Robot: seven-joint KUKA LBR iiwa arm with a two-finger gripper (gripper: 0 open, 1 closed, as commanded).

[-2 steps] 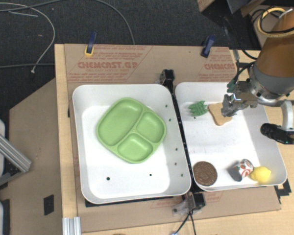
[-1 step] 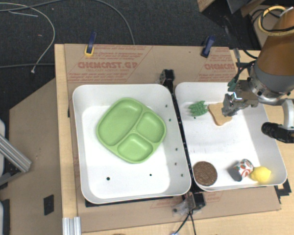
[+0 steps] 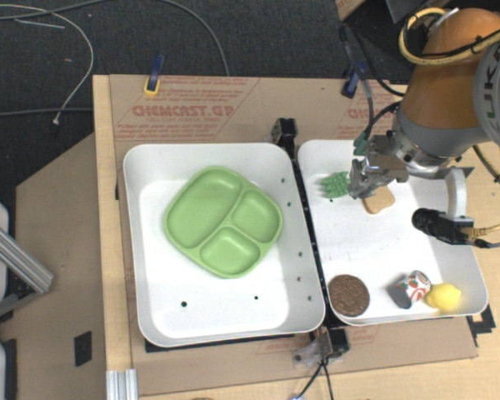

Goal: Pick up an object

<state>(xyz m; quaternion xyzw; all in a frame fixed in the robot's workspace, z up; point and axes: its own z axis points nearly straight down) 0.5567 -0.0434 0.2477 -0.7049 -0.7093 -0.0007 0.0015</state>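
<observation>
From the camera above the bench, two shallow white bins are seen side by side on a cardboard-covered surface. The left bin [image 3: 142, 223] contains one green divided plate [image 3: 223, 221] with three compartments, laid near its middle.

The right bin [image 3: 475, 294] contains five small things: one green leafy piece [image 3: 337, 185] at the far left corner, one tan block [image 3: 380, 200] just beside it, one brown round disc [image 3: 348, 295] at the near edge, one small white-and-orange can [image 3: 410, 288], and one yellow fruit-like piece [image 3: 445, 297] touching that can.

The gripper [image 3: 368, 176] is lowered over the far part of the right bin, directly above the tan block and next to the green leafy piece. Whether its claw is apart or together cannot be told, since the wrist covers it.

A black cylindrical part [image 3: 438, 223] projects over the right bin. Two blue clamps [image 3: 155, 72] are fixed at the bench's far edge.
</observation>
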